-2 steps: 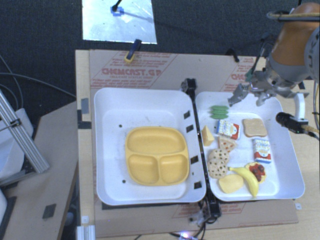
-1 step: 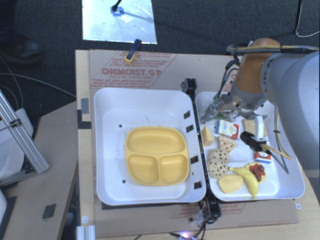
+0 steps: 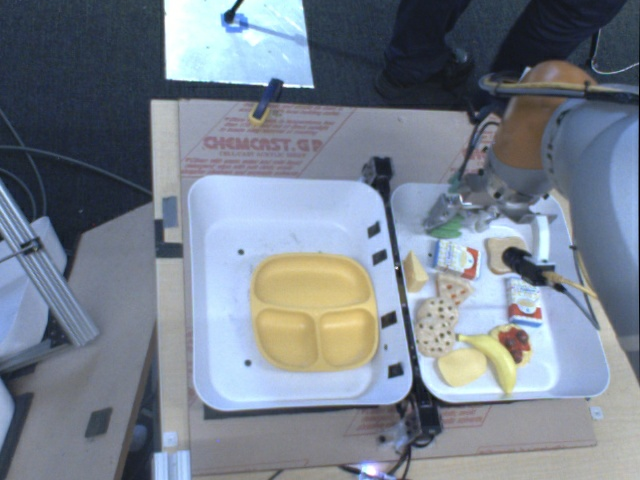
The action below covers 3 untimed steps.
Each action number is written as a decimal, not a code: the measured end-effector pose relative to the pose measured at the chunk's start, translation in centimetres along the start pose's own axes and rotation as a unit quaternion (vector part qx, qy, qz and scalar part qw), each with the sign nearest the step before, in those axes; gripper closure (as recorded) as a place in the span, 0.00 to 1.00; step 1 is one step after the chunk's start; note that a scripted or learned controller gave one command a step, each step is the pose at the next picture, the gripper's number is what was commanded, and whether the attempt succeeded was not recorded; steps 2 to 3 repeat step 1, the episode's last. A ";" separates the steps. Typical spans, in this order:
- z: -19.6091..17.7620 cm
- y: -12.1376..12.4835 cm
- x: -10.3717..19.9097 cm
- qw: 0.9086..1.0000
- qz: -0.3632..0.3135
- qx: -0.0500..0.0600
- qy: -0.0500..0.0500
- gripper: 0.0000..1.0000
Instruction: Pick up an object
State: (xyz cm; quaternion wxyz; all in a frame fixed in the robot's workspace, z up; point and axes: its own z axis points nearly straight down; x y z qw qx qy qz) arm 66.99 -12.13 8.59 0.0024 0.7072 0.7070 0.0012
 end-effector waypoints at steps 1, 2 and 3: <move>-1.1 0.1 0.2 1.000 -0.002 -0.001 0.000 1.00; -1.1 0.1 0.2 1.000 -0.002 -0.001 0.000 1.00; -1.1 0.1 0.2 1.000 -0.002 -0.001 0.000 1.00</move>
